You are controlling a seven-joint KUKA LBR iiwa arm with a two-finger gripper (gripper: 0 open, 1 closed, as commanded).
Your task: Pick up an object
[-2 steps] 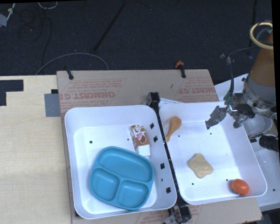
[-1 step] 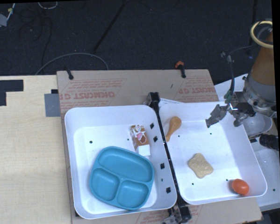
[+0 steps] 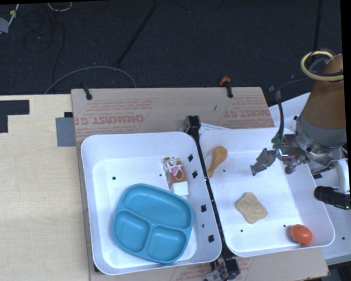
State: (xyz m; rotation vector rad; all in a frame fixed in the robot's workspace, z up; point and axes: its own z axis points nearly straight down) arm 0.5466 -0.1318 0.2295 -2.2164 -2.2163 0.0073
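**Pincer hovering open over the right bin, nothing in its grasp**

The gripper point(image 3: 276, 161) is hanging over the right bin point(image 3: 321, 232) near its right wall, its two dark fingers point(image 3: 260, 163) spreading apart with nothing between them. The nearest candidate, a flat tan cracker-like piece point(image 3: 251, 207), is lying on the bin floor just below and to the left of it. It is looking light and stiff but thin, so gripping across its narrower width, with the fingertips going right down to the floor, seems the best hold. A wooden drumstick-shaped toy point(image 3: 216, 159) is resting by the central divider; its slim handle would probably suit the fingers well. An orange ball point(image 3: 301, 234) is sitting in the near right corner, likely smooth and prone to rolling away. In the left bin point(image 3: 95, 229), a blue divided plate point(image 3: 152, 223) and a small printed packet point(image 3: 175, 171) are lying well apart from the gripper.
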